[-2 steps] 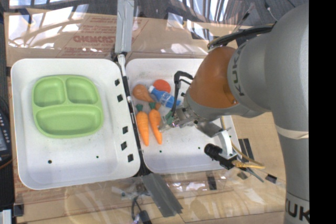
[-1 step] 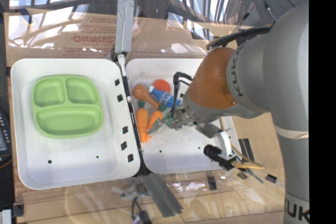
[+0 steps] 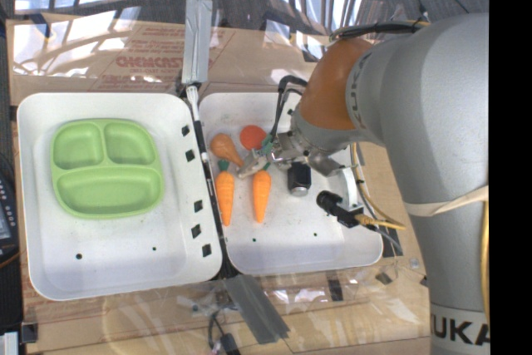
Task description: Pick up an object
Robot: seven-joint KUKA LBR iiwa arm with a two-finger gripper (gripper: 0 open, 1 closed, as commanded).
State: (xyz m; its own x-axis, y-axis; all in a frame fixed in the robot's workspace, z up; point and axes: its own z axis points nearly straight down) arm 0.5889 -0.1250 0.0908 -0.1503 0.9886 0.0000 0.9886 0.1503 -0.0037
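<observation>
The claw (image 3: 259, 160), grip state unclear, is hovering over the carrots (image 3: 261, 194); it should be centring at six o'clock before closing.

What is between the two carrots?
In the camera view, just bare white bin floor lies between the left carrot and the right carrot.

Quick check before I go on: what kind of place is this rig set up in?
Likely a robotics lab test bench, not a kitchen: two shallow white bins taped onto cardboard, toy food such as plastic carrots and a green divided plate, and a KUKA arm reaching in.
</observation>
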